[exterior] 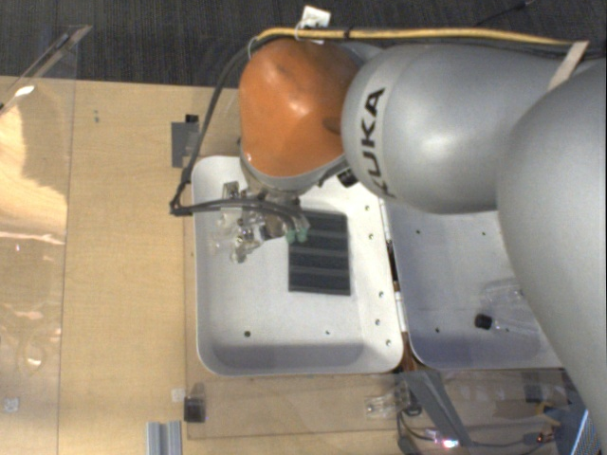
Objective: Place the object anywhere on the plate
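Note:
A dark ribbed rectangular plate lies flat in the left bin, right of its middle. A small green object sits at the plate's upper left corner, right beside the gripper's body. My gripper hangs over the bin's upper left part, just left of the plate, under the orange band of the arm. Its pale, see-through tips blur against the white bin floor, and I see nothing clearly held between them.
The grey arm covers the top of both bins and most of the right bin. A small black piece with a clear part beside it lies in the right bin. The wooden bench spreads to the left.

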You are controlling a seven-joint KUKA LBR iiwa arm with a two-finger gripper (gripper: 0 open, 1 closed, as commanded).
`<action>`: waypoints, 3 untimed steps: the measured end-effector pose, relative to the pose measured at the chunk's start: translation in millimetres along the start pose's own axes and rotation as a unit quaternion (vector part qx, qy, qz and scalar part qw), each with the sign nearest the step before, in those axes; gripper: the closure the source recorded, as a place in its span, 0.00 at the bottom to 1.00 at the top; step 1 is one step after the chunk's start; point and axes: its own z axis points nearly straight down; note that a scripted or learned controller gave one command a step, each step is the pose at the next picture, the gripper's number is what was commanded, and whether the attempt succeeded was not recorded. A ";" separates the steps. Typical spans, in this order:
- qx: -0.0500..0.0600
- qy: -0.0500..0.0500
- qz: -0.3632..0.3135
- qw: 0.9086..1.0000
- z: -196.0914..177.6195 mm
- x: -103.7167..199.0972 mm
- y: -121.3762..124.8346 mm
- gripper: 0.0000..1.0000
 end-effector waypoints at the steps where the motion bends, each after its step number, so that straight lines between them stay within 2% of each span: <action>1: -0.001 0.001 -0.311 0.950 -36.6 -27.4 -6.5 1.00; 2: 0.000 0.000 -0.151 0.989 -56.6 -83.6 -31.0 1.00; 3: -0.001 0.001 -0.259 0.966 -13.0 -85.0 -22.3 1.00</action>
